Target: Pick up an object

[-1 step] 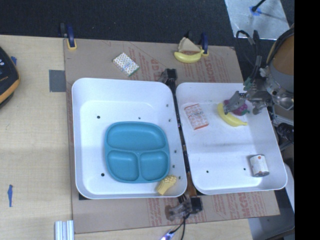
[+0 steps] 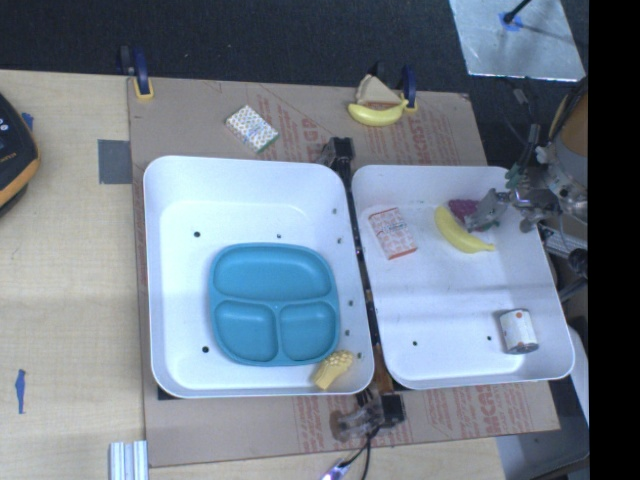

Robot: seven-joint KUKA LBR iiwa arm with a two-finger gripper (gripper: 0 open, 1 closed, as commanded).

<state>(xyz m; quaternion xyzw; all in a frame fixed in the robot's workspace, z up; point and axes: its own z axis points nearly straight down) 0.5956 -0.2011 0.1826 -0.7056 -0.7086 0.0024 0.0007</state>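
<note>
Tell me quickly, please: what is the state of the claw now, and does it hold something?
Claw: cannot be told; it sits low over the right bin, beside the banana, with nothing visibly gripped.

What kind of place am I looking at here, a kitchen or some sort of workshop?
Most likely a robotics test bench, not a kitchen. Two white bins, the left bin and right bin, sit clamped on cardboard, holding toy-like items such as a banana and a blue divided plate, while a metal claw reaches in from the right.
</note>
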